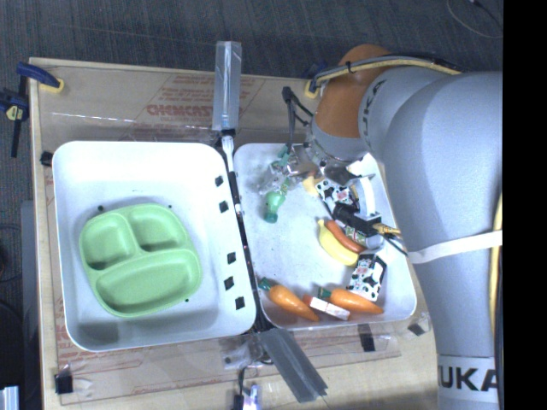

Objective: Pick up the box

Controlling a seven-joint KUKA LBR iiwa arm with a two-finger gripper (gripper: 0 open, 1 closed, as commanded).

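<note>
Broadly, a wooden bench (128,92) bearing two shallow white plastic bins, with the grey arm with the orange band (427,161) reaching over the right bin (295,254) from the right. In the left bin (64,169), just a green three-compartment plastic tray (141,259).

Down in the right bin, a yellow banana (335,244) near the middle and two orange carrots (286,299) along the near wall. Beside the banana, toward the near right corner, the black-and-white patterned cardboard box (367,278), lying tilted against the bin wall; a second patterned box (339,193) partly under the wrist, and a small white-and-red box (330,307) wedged between the carrots. Hard to say which one the task means.

Near the far wall, the gripper (295,165), close to a small green bottle-like toy (273,203); impossible to tell whether spread or closed, too blurred among clutter.

Probably light, hollow and fairly stiff, yet liable to dent under a hard squeeze; smooth printed faces, likely somewhat slippery. Best taken across the two narrower flat sides, around mid-length, with the approach kept clear of the banana and the bin wall.
</note>
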